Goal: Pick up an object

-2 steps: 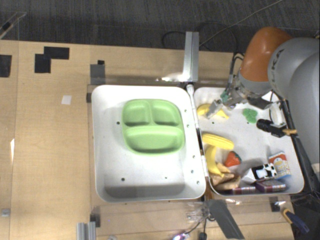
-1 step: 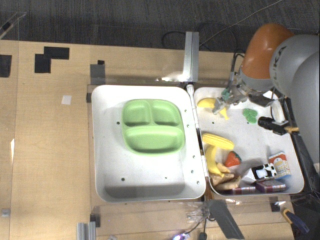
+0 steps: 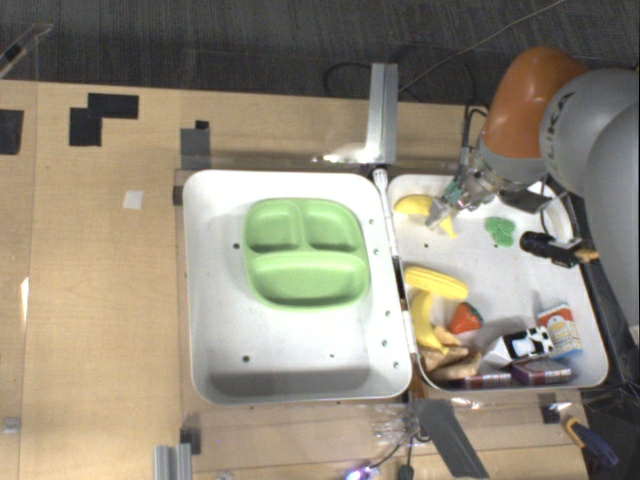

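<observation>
1. The arm reaches in from the right, and its gripper (image 3: 447, 208) sits low over the far end of the right bin (image 3: 598, 368), right beside a small yellow object (image 3: 412, 206) near the bin's back corner.
2. Whether the claw is spread or pressed together cannot be told; its tip is too small and blurred against the yellow piece.
3. Nothing shows clearly held, so the pick reads as not yet done; the arm appears to be at the approach or grasp stage on that yellow object.
4. Other candidates lie in the same bin: a banana (image 3: 432, 298), a small green piece (image 3: 500, 230), a red piece (image 3: 465, 319) and a black-and-white item (image 3: 524, 343) near the front.
5. The left bin (image 3: 215, 368) bears a green divided tray (image 3: 304, 250), well apart from the gripper.
6. What is left: a secure close on the object and a lift clear of the bin.
</observation>
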